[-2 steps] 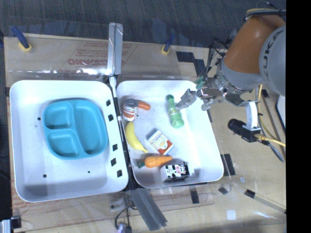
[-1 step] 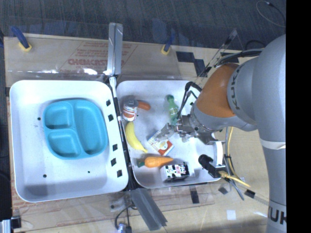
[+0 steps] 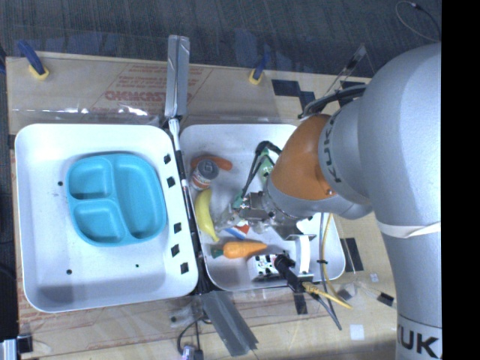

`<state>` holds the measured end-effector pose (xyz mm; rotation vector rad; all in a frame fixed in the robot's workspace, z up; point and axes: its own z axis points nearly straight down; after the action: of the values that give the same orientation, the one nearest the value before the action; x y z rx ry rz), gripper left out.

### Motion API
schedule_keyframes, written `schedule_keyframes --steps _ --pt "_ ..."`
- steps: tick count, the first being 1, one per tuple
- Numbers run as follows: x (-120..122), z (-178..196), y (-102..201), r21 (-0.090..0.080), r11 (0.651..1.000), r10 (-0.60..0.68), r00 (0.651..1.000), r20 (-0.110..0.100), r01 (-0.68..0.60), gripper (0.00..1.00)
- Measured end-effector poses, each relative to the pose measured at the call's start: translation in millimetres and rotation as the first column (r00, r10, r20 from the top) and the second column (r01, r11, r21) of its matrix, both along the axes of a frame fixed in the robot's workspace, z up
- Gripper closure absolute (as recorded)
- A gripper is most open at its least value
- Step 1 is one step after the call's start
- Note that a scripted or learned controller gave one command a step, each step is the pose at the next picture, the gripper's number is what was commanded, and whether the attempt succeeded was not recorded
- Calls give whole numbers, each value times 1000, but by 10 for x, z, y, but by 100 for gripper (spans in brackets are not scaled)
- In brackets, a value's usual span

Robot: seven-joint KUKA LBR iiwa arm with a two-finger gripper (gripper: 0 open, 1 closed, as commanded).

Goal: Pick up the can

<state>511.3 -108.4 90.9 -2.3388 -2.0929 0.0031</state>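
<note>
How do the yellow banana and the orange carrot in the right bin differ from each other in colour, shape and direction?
The yellow banana is curved, while the orange carrot is straight and tapered. The banana lies along the bin's left wall, running near to far in the camera view; the carrot lies crosswise, left to right, just below the banana's lower end. The carrot has a green tip at its left end; the banana is plain yellow. Both lie flat in the right white bin.

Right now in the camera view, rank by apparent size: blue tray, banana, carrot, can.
1. blue tray, by far the largest
2. banana and carrot: look about the same length, so not ranked apart
3. can, smallest as seen, upright with mostly its top showing
</note>
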Motion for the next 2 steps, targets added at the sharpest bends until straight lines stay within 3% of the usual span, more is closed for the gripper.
schedule_keyframes --steps 1,2 --pt "-290 956 -902 -1 999 40 999 2 -40 0" --pt "-85 721 -740 2 991 135 991 -1 -135 0"
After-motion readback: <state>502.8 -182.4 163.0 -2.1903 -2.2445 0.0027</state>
